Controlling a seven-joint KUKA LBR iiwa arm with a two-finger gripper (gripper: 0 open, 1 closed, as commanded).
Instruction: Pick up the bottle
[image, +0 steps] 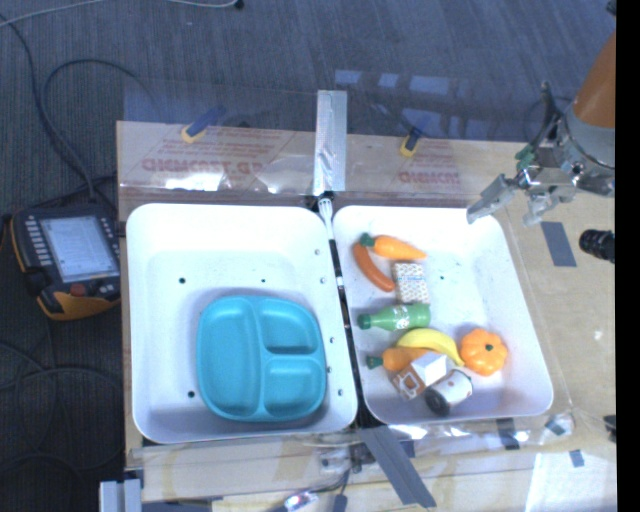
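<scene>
Bottle, green w/ a white cap end, is seen lying on its side in the right bin, roughly mid-bin, cap toward the divider betw. the bins. It is flanked above by a small patterned box and below by a banana, which looks to be touching or nearly touching it. Two carrots are placed at the top of the cluster: one lying across, another angled down the left side. An orange pumpkin-like toy is set at the right of the banana; a small house-shaped carton and a dark-ended can are found nearest the front wall. Left bin is occupied by a blue divided tray. Gripper is held above the right bin's far right corner, well apart from the bottle; fingers are seen spread apart, w/ nothing betw. them. A handheld pendant is laid on the floor left of the bench.
</scene>
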